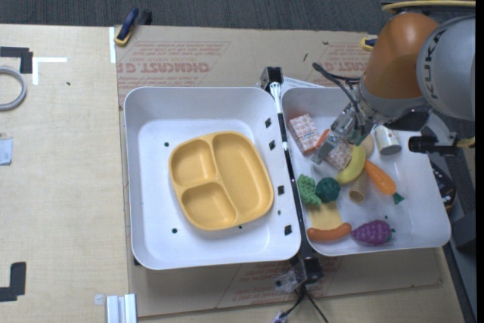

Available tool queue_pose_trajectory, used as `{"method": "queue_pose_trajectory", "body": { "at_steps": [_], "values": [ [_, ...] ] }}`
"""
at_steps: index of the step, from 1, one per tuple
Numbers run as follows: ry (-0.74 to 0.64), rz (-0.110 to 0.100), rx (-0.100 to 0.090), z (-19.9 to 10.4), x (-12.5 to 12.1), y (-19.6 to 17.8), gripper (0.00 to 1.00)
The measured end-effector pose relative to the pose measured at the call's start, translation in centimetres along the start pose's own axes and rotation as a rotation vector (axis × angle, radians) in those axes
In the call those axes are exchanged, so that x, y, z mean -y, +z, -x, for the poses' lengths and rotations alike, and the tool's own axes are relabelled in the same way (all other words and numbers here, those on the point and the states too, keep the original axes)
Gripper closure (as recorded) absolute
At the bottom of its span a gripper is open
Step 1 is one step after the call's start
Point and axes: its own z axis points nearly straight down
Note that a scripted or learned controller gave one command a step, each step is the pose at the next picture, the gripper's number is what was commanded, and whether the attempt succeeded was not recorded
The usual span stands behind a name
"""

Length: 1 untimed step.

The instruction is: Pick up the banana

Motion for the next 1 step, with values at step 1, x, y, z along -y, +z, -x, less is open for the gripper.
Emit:
{"method": "queue_pose_trajectory", "body": {
  "at_steps": [1],
  "values": [
    [-0.148,0.0,-0.002,-5.28,2.54,0.05,0.0]
  ]
}}
